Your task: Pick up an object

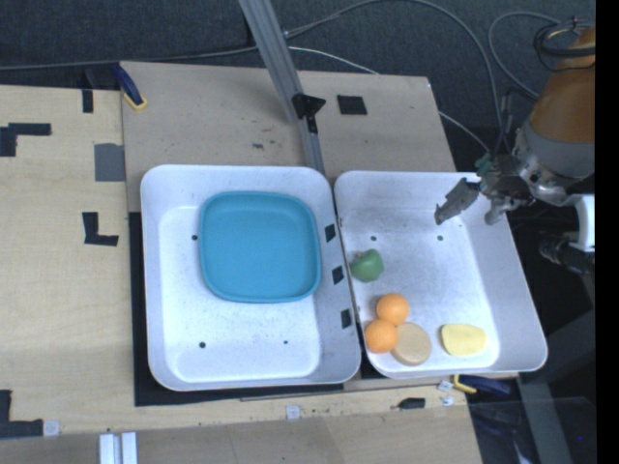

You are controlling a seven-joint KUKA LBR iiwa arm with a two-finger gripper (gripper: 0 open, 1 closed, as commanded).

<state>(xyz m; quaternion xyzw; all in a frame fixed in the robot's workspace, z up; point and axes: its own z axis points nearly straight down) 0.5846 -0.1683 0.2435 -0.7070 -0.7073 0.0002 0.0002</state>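
- Arm comes in from the right edge, grey body with the orange band showing above the wrist.
- Gripper sits over the far right corner of the right bin, just inside its far rim.
- Fingers are spread: one dark finger angles toward the bin's middle, the other sits nearer the right wall, clear gap between them and nothing in that gap.
- Right bin contents, all well apart from the gripper:
  - green object against the left wall, about halfway down (round-ish, exact shape hard to read).
  - two orange balls, one just above the other, touching or nearly so, toward the near left corner.
  - beige disc touching the lower orange ball, at the near rim.
  - yellow object just beside the disc, near the middle of the near rim, small gap between them.
- Left bin holds a blue square plate lying flat in its far half, closer to the right wall than the left.
- Both bins sit side by side on the bench, inner walls touching along the middle.
- A grey metal pole runs at a slant from the top edge down to the far end of the seam between the bins.
- Cables loop across the dark floor beyond the bench's far edge.
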